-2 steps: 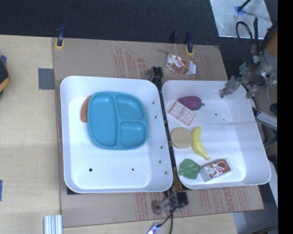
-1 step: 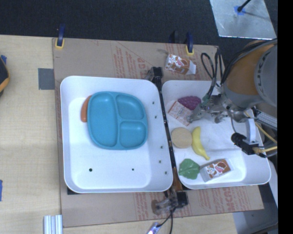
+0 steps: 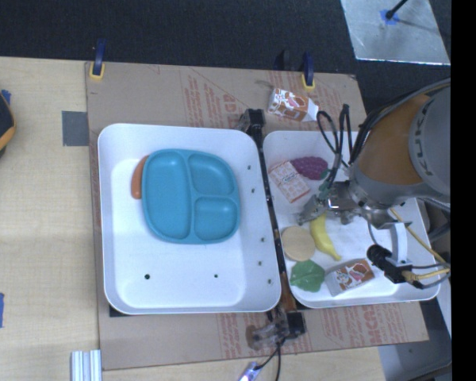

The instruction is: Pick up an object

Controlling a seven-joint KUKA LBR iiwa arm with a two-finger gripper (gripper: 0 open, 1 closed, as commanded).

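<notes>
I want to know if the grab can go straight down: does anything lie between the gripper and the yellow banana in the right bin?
Nothing visible does. The gripper hangs right above the upper end of the yellow banana in the right bin. The tan disc lies close against the banana's left, beside it rather than across the way.

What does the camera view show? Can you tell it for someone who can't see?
A grey and orange robot arm reaches over the right white bin, above a banana, a green toy and small packets. The left bin holds a blue divided plate.
</notes>
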